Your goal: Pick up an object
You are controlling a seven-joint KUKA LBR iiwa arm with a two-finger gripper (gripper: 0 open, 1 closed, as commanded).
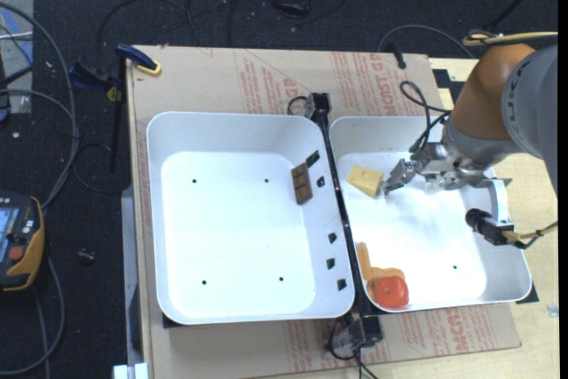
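Gripper [393, 179] at centre-right of frame, in right bin [506, 280], just beside yellow wedge [365, 181]; finger state can't tell. Tomato [389, 289] at bin's lower-left corner.

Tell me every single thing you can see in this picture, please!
shallow white plastic bins: two, white, side by side on the bench
pale yellow wedge-shaped block: one, yellow, upper left of the right bin
round red tomato-like ball: one, red, near corner of the right bin
orange strip-shaped piece: one, orange, touching the red ball
small brown rectangular block: one, brown, right side of the left bin
brown cardboard sheet: one, brown, under both bins
grey arm with orange band: one, reaching from the right
two-finger gripper: one, grey, just right of the yellow wedge
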